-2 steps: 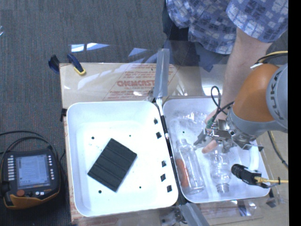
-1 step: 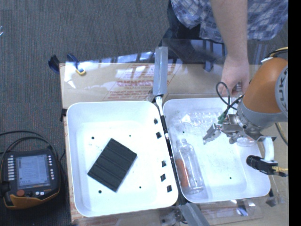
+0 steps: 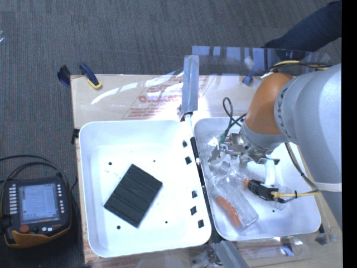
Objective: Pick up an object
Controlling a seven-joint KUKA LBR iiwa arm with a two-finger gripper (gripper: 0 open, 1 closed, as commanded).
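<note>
My gripper (image 3: 222, 154) is low in the right bin (image 3: 301, 216), near its upper left corner, right above a crumpled clear plastic piece (image 3: 215, 149). Just below it lies a clear plastic package (image 3: 237, 197) with an orange-red stick (image 3: 227, 210) inside, slanting toward the bin's front. A flat black ribbed pad (image 3: 134, 195) lies tilted in the middle of the left bin (image 3: 92, 144), far from the gripper. The arm's wrist covers part of the right bin's middle.
The divider between the bins (image 3: 196, 183) carries several small black clips. A grey upright post (image 3: 190, 88) stands behind the bins. A teach pendant (image 3: 34, 205) sits on the floor at the left. Blue clamps (image 3: 78, 76) grip the bench's back left corner.
</note>
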